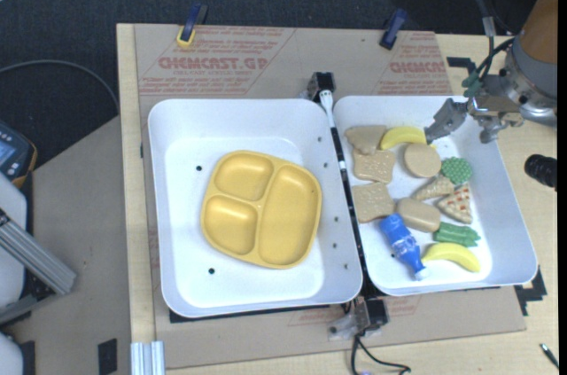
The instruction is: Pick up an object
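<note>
My gripper (467, 126) hangs over the back right part of the right bin (514, 214), open, with nothing between its fingers. One finger (443, 121) points toward a small yellow banana (403, 136). Toy food lies in this bin: a round tan cookie (422, 160), square crackers (372, 167), a green ridged piece (457, 170), a pizza slice (459, 205), a blue bottle (403, 245), a green pepper (456, 233) and a second banana (454, 256).
The left bin (177, 152) holds a yellow divided plate (261, 209). Between the bins runs a black divider strip (341, 178). Clamps (189, 25) sit at the cardboard's back edge. Cables hang near the arm at the right.
</note>
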You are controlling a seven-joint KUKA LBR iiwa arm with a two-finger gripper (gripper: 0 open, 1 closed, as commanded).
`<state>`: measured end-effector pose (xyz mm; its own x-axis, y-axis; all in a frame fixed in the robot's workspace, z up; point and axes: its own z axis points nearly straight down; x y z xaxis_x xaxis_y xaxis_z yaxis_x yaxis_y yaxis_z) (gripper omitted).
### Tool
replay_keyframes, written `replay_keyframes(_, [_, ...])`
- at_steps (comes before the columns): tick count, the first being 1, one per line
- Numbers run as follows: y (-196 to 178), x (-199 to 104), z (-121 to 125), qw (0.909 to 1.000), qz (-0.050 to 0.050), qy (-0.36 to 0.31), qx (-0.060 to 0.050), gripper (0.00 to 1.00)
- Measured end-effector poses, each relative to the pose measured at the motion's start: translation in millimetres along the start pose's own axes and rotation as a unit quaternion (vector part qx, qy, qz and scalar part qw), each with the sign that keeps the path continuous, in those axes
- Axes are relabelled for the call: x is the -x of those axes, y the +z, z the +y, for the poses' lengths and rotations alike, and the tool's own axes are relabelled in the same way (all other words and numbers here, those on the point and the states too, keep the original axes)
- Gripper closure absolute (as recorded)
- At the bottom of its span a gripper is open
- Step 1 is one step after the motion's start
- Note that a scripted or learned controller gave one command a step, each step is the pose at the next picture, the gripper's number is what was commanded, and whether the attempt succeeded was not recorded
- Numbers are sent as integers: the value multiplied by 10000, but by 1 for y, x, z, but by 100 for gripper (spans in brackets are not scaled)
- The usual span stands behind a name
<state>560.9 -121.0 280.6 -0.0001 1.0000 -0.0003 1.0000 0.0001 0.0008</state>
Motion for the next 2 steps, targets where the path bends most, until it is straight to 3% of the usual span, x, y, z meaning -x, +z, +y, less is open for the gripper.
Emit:
replay_keyframes(1, [-222,-26,-62,9999,-13,-12,111,0])
replay_keyframes(2, [-223,-26,-60,10000,-13,-8,32,100])
